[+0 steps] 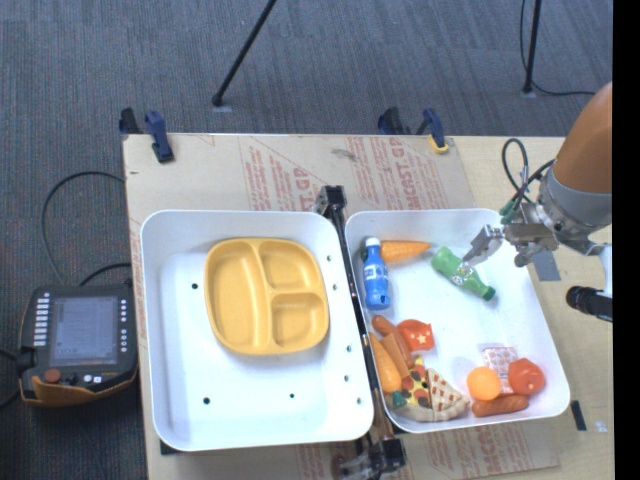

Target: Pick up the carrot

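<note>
The carrot (404,251) is an orange cone lying flat at the back of the right bin (545,328), tip pointing right, just beside a blue bottle (375,273). My gripper (501,254) hangs over the bin's back right part, well to the right of the carrot. It is open, with nothing between its fingers. One finger (478,249) reaches down toward a green bottle (463,272) that lies between the gripper and the carrot.
The front of the right bin holds a red pepper (416,335), sausages (391,343), a pizza slice (436,392), an orange (484,383) and a tomato (526,375). A yellow divided plate (267,294) sits in the left bin (170,388).
</note>
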Robot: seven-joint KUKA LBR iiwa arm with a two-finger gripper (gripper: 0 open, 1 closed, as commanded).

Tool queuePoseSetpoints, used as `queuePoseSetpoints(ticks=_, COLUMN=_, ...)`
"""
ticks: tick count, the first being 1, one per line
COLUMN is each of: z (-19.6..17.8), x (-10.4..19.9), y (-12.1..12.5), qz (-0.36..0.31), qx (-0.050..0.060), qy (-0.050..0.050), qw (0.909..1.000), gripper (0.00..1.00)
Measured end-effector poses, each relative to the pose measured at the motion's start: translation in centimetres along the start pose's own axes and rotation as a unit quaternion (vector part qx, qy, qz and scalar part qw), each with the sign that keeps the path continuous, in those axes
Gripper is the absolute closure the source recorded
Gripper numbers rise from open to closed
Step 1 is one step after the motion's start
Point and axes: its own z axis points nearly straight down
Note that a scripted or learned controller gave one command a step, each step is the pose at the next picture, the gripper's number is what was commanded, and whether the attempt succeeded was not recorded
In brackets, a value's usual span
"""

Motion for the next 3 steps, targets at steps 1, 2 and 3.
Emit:
queuePoseSetpoints(ticks=1, z=5.3, x=7.7, y=1.6, qz=0.021, qx=0.002, qy=0.001, qw=0.9998, gripper=0.0)
queuePoseSetpoints(ticks=2, z=7.0, x=10.7, y=4.5, qz=0.055, qx=0.001, qy=0.001, qw=0.9985, gripper=0.0)
queuePoseSetpoints(ticks=3, z=8.5, x=4.7, y=4.4, qz=0.254, qx=0.001, qy=0.0, qw=0.9671, gripper=0.0)
